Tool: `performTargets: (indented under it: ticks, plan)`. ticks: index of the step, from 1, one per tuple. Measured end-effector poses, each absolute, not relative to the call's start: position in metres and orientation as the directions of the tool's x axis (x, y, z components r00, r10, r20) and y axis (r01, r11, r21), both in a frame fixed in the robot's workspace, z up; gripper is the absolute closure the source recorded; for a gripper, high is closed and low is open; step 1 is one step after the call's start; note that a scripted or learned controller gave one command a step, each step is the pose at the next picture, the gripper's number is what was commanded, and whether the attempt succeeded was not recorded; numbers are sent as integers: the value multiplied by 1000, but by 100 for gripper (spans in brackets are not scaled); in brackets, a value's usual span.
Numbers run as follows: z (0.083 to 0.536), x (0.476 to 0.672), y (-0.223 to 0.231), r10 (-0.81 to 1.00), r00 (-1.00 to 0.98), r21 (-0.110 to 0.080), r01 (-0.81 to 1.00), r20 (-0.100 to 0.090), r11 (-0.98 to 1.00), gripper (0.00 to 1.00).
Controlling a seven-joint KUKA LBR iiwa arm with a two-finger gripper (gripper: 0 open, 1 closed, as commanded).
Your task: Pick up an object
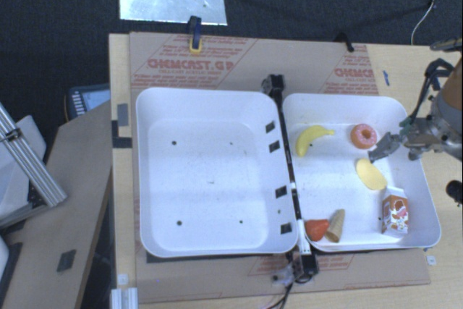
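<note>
White bins side by side on bench: left bin (pixel 155 112), right bin (pixel 423 228). Right bin contents: yellow banana (pixel 312 137) upper left; pink frosted donut (pixel 363 134) upper centre; flat yellow chip-like piece (pixel 370 174) mid; small orange-white carton (pixel 395 215) lower right, upright; ice-cream cone (pixel 336 225) beside red item (pixel 316 229) at lower left. Gripper (pixel 383 149) above right bin, just right of donut, above yellow piece. Jaw state: cannot tell. Nothing visibly held.
</note>
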State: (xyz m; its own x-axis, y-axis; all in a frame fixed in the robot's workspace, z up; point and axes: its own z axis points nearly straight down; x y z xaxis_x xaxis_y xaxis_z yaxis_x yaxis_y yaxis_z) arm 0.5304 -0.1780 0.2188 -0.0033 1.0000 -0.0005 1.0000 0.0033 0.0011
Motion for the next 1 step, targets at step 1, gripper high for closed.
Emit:
performTargets:
  ticks: [1]
  plan:
    - [92,541,-156,1000,-7,-10,1000,4,7,0]
